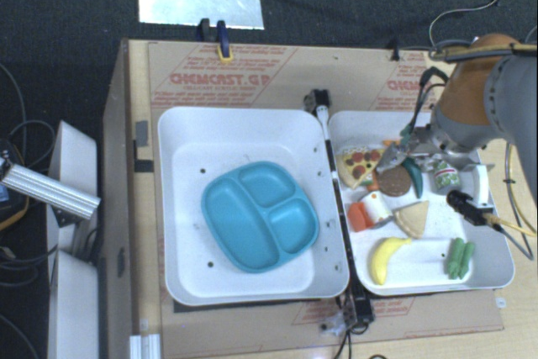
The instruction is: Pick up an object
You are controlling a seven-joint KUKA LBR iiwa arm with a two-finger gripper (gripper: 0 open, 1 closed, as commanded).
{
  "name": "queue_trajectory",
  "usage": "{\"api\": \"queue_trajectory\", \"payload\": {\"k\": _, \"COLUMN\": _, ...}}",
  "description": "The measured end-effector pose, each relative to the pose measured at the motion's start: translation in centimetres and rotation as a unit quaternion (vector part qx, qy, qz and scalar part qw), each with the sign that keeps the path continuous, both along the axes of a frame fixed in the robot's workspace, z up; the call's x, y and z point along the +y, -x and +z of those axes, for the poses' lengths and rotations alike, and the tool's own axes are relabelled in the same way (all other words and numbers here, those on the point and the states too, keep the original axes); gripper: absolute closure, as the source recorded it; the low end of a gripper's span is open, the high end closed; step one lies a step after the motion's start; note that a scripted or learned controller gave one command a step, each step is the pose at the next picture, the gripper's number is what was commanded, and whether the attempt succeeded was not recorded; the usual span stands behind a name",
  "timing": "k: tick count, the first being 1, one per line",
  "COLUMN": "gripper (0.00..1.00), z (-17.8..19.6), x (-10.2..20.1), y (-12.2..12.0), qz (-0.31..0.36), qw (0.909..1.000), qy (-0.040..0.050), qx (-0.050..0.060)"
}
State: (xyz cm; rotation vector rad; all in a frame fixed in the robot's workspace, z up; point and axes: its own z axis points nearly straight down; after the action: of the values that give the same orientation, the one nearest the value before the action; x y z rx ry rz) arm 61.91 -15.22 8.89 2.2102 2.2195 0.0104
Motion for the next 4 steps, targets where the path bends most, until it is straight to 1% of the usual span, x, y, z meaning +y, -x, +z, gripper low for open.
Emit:
{"api": "queue_trajectory", "payload": {"k": 1, "gripper": 0.0, "z": 0.0, "x": 2.3, "y": 4.2, "qz": -0.002, "qw": 1.0, "qy": 0.0003, "qx": -0.001}}
{"api": "queue_trajectory", "payload": {"k": 2, "gripper": 0.0, "z": -0.3, "x": 2.3, "y": -0.4, "qz": -0.001, "qw": 1.0, "qy": 0.0023, "qx": 0.005}}
{"api": "queue_trajectory", "payload": {"k": 3, "gripper": 0.0, "z": -0.4, "x": 3.5, "y": 2.3, "qz": -0.002, "qw": 1.0, "qy": -0.0006, "qx": 0.005}}
{"api": "queue_trajectory", "payload": {"k": 4, "gripper": 0.0, "z": -0.4, "x": 2.8, "y": -1.6, "qz": 0.0, "qw": 1.0, "qy": -0.0003, "qx": 0.004}}
